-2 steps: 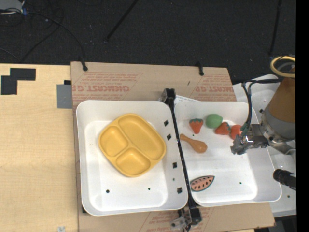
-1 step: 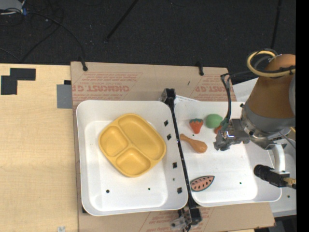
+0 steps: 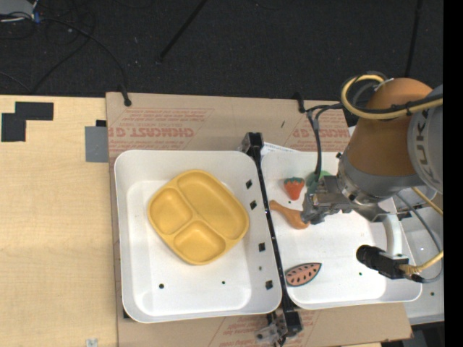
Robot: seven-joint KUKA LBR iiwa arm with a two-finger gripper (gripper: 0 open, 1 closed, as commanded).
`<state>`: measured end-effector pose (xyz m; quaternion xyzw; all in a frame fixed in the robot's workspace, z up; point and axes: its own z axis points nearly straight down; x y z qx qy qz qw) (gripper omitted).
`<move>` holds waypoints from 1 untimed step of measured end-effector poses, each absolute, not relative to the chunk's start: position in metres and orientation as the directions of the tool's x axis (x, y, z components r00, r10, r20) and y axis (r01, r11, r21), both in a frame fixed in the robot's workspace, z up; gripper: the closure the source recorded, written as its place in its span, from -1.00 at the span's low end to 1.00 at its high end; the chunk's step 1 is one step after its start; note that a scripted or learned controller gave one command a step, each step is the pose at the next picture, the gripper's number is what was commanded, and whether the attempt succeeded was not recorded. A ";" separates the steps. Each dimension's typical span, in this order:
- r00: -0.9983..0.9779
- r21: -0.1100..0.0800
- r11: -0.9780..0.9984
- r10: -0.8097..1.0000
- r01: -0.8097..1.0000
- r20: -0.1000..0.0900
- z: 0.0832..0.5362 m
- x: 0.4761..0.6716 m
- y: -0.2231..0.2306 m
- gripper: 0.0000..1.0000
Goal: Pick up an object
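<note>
In the right bin (image 3: 340, 295) lie three small toys. A red strawberry with a green top (image 3: 293, 187) sits near the bin's back left. Just in front of it lies an orange, spoon-like piece (image 3: 286, 213), slanting towards the divider. A watermelon slice (image 3: 302, 274) rests near the front left corner. My gripper (image 3: 312, 212) hangs low over the right end of the orange piece, hiding that end. Whether it touches the piece I cannot tell.
The left bin (image 3: 137, 280) bears a yellow divided plate (image 3: 197, 215) at its middle. A black divider rail (image 3: 262, 223) runs between the bins. The arm's orange and grey body (image 3: 387, 139) covers the right bin's back right part.
</note>
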<state>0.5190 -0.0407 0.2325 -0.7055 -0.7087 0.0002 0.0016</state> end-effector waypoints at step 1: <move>-0.005 -0.003 0.005 1.000 1.000 0.001 0.223 0.533 0.017 1.00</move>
